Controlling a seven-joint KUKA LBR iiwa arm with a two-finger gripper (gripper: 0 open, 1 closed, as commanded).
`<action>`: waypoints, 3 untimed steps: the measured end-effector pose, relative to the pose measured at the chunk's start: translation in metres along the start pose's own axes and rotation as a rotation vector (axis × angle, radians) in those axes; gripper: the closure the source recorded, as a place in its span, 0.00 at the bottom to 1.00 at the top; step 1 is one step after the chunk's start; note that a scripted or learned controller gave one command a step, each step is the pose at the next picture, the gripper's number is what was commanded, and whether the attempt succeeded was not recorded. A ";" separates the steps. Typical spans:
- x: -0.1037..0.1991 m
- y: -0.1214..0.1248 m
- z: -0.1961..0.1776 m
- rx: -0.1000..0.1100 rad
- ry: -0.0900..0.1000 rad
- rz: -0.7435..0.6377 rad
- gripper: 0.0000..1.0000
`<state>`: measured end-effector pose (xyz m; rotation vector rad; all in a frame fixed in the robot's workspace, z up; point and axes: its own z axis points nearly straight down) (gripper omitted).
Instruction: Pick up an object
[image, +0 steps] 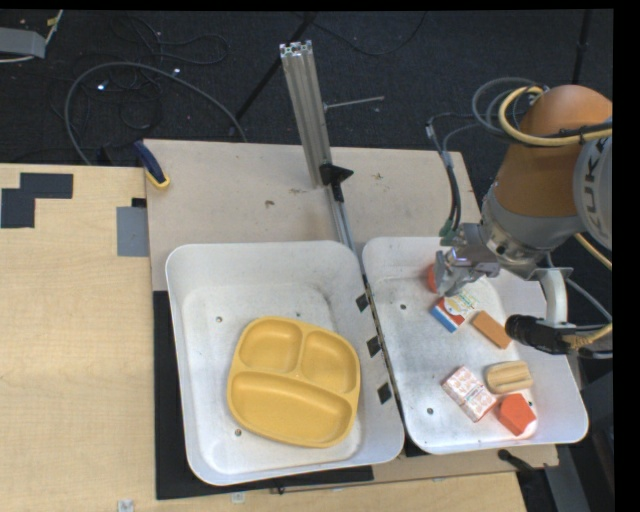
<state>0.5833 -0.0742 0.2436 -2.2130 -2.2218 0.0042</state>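
In the right bin (420, 420), toward the right of the frame, several small objects lie scattered. A red, white and blue packet (448, 315) lies near the bin's upper middle, just below the gripper (458, 268). Right of it is an orange block (490, 329), lying at a slant. Lower down sit a tan, rounded block (508, 377), a pink-and-white checked box (468, 392) just left of it, and a red-orange piece (516, 414) at the bin's lower right corner. A reddish item (437, 276) shows partly at the gripper's left side; what it is cannot be told.

The gripper hangs low over the upper part of the right bin, above the packet. Whether it is released, clenched or grasping anything cannot be told, since the tip is small and cluttered in this view. The grey arm with its orange band (555, 135) fills the upper right of the frame.

The left bin (200, 300), at the centre of the frame, bears a yellow divided plate (295, 380) with three compartments. An aluminium post (306, 110) rises at the top centre, behind the bins. A pale wooden surface (70, 340) covers the left of the frame.
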 end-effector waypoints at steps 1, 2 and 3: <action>0.044 -0.031 0.010 0.001 0.000 0.000 1.00; 0.091 -0.058 0.005 0.000 0.000 0.000 1.00; 0.139 -0.071 0.020 0.001 -0.001 -0.001 1.00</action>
